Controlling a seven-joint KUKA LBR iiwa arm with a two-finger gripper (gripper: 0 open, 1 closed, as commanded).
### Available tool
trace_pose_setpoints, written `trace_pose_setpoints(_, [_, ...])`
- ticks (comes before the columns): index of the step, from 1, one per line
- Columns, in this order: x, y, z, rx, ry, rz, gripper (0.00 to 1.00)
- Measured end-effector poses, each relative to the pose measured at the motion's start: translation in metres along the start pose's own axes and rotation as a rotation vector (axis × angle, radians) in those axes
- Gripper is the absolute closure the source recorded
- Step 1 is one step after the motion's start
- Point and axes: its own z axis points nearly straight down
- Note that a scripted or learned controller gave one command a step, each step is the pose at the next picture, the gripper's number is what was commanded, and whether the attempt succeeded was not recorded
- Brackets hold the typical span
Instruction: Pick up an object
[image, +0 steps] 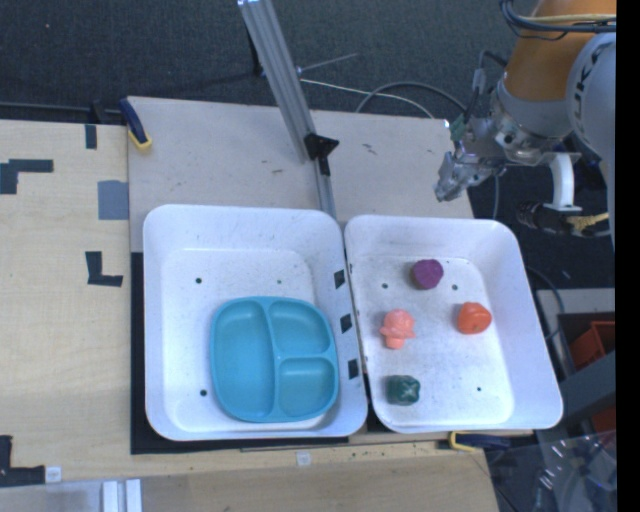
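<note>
Hovering beyond the far rim of the right bin (520, 260), the pincer (450, 185), whose grip state cannot be told, grasps nothing while purple (427, 273), orange (473, 318), pink (397, 328) and dark green (403, 389) objects lie spaced apart for picking.

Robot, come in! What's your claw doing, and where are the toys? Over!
Claw up above right bin's far edge, carrying nothing. Four toys inside: purple, orange, pink, green. Nothing blocking them.
</note>
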Motion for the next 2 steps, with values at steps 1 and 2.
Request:
trace_pose_setpoints(1, [0.063,-0.004,0.010,0.002,0.001,-0.001,1.00])
trace_pose_setpoints(2, [0.108,-0.006,0.022,0.003,0.000,0.001,1.00])
